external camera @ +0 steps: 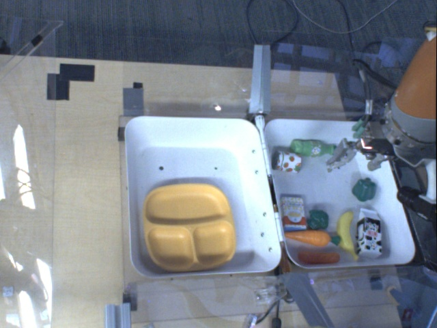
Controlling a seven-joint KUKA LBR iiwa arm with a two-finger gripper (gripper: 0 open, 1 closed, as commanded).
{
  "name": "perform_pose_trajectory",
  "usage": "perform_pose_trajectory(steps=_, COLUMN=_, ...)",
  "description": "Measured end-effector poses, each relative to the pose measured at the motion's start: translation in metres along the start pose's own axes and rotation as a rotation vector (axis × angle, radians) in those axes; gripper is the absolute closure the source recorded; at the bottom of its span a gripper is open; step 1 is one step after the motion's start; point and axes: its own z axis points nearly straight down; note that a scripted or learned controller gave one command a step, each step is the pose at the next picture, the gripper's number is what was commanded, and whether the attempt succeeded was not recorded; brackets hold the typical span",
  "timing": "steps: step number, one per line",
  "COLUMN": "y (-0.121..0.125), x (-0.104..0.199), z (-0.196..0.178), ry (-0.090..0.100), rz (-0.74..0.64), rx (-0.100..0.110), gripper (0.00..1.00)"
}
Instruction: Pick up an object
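**Two bins, toy food on the right, pincer above it**

Two shallow white bins side by side on the pale wooden worktop (75,203). Left bin (177,135) holding a yellow divided tray (190,225), lying toward its near left side. Right bin (324,183) filled with small things: green bottle (311,147) lying on its side near the far wall, a small spotted cup (288,161) just beside it to the left. Dark green pepper-like piece (364,189) toward the right wall. Along the near edge, a small printed carton (293,208), a green lump (317,219) next to it, an orange carrot (308,238) and a red sausage-like piece (318,257) below, a yellow banana (347,231), and a black-and-white milk carton (369,232) at the right.

Grey arm with orange band (418,91) reaching in from the right. Pincer (355,152) over the far right part of the right bin, just right of the green bottle, fingers spread apart, nothing between them. Black cables (321,9) looping over the dark floor beyond the worktop.
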Motion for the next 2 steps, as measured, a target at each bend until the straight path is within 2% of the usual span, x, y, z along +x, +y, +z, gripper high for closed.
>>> perform_pose_trajectory(steps=1, y=-0.026, x=-0.061, z=0.118, ry=0.002, rz=-0.199, rx=0.001, gripper=0.0)
perform_pose_trajectory(steps=2, y=0.044, x=-0.078, z=0.183, ry=0.017, rz=-0.194, rx=-0.006, gripper=0.0)
